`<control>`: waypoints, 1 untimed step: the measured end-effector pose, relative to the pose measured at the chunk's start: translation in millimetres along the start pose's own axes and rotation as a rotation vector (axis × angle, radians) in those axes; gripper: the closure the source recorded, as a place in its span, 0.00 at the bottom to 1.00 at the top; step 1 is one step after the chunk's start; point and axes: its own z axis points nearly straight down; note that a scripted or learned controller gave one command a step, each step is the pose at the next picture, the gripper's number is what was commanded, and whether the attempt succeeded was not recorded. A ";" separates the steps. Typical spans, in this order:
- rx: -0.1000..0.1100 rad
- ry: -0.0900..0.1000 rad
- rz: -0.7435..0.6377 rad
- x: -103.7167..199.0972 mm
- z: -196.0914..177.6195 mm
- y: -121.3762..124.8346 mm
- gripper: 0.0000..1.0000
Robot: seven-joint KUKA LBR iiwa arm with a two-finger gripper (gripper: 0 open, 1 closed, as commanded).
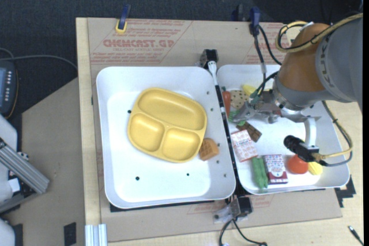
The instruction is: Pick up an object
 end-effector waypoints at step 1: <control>-0.012 -0.001 0.001 0.7 -13.4 2.9 1.00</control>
